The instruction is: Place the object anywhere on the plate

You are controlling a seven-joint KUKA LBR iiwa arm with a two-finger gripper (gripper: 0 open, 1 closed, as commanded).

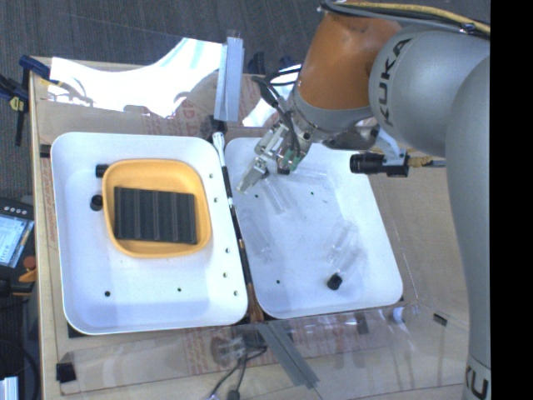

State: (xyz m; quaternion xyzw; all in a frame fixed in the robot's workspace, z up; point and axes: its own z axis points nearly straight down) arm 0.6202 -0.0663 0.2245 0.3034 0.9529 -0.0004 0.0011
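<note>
Gripper [251, 176] hangs over the right bin's [379, 223] upper-left corner; whether it is parted or closed, cannot tell. Nothing seen in it. Object [334, 282], small and dark, lies well apart from it toward the bin's near edge. Plate [155, 173], yellow with a dark ribbed insert, sits beyond it in the left bin [75, 290]. Advice: centre squarely over the object, descend straight, close low, since it is small.

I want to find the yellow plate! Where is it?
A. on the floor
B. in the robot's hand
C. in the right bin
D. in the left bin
D: the yellow plate lies in the left bin, while the hand hovers over the right bin.
</note>
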